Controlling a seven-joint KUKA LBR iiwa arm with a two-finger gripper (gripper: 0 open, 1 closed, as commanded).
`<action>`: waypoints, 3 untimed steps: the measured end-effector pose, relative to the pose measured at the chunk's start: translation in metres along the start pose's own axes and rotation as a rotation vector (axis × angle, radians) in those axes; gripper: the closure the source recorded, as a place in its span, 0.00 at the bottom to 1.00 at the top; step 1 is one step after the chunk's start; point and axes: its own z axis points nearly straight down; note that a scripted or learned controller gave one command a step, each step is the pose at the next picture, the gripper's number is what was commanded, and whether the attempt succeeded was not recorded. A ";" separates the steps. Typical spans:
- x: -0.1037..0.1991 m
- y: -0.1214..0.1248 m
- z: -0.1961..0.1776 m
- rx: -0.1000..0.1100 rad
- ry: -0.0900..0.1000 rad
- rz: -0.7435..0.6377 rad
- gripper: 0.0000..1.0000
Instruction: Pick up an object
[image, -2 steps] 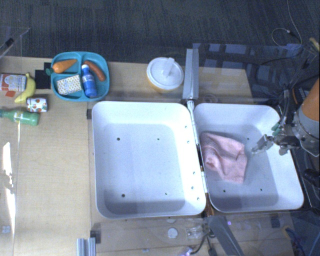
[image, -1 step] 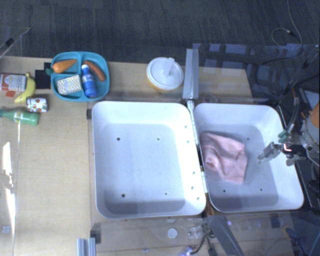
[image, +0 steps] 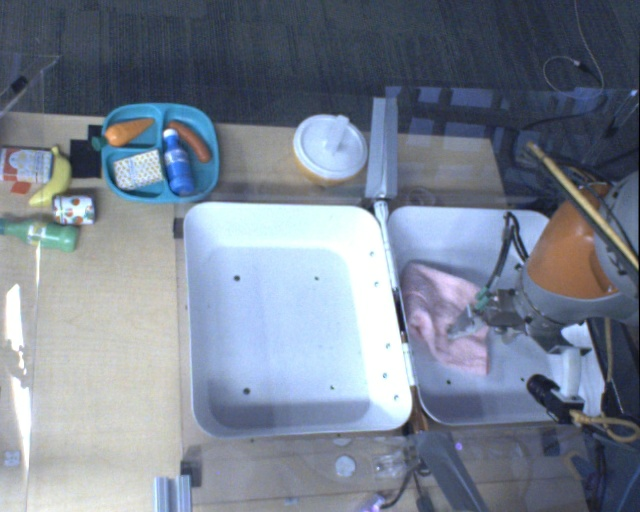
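The pink cloth (image: 443, 315) lies crumpled in the right bin (image: 450, 235), bunched against that bin's left wall, next to the divider it shares with the left bin (image: 285, 240). Its long axis runs roughly from the far left toward the near right of the view, from a rounded fold at the top down to a thicker, darker heap at the lower end.

The hand (image: 470, 322) comes in from the right on the grey arm with its orange band (image: 565, 255), and it sits right at the cloth's lower right edge, over the heaped part. The hand looks to be touching or pressing into the fabric there, but whether its parts stand wide or narrow cannot be told: the metal tips blend with the folds and the wrist blocks the rest. No fabric can be seen clearly pinched and lifted, so it would be wrong to call the cloth held.

The relation that matters is this: most of the cloth spreads away from the hand toward the left and far side, while the hand meets it only at the near right end. A grasp here would likely take the edge of the heap, not the middle, so the cloth would probably hang long and trail toward the divider as it rises. The cloth is soft and will fold rather than slide.
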 end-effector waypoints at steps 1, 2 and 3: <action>-0.067 0.085 0.007 -0.003 -0.002 -0.075 0.00; -0.075 0.063 0.007 -0.004 -0.001 -0.138 0.00; -0.073 0.066 -0.005 -0.010 -0.001 -0.142 1.00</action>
